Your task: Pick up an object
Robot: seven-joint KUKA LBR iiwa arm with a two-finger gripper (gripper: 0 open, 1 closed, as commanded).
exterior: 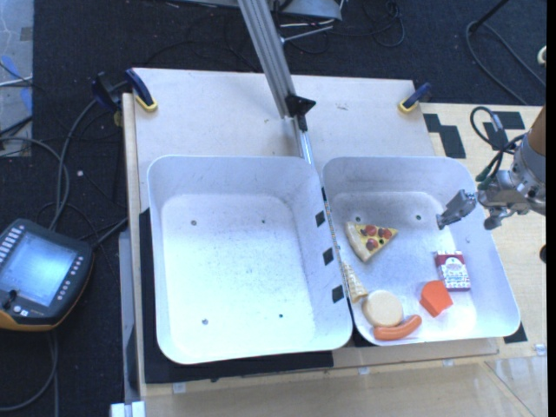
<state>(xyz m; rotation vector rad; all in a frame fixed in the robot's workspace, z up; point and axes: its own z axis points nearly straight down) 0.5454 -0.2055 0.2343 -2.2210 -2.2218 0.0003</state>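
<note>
The right bin (408,181) holds a pizza slice (371,238), a small red-and-white box (453,271), an orange block (436,298), a round beige bun (383,307) and an orange sausage (398,327). My gripper (475,212) hovers over the bin's right rim, above and to the right of the box. Its fingers (453,208) are spread open and nothing lies between them.
The left bin (165,233) sits beside the right one, with their rims meeting at the centre. A slanted metal pole (271,46) rises behind the bins. Yellow clamps (143,102) hold the board's back corners. A teach pendant (39,272) lies off the bench at left.
</note>
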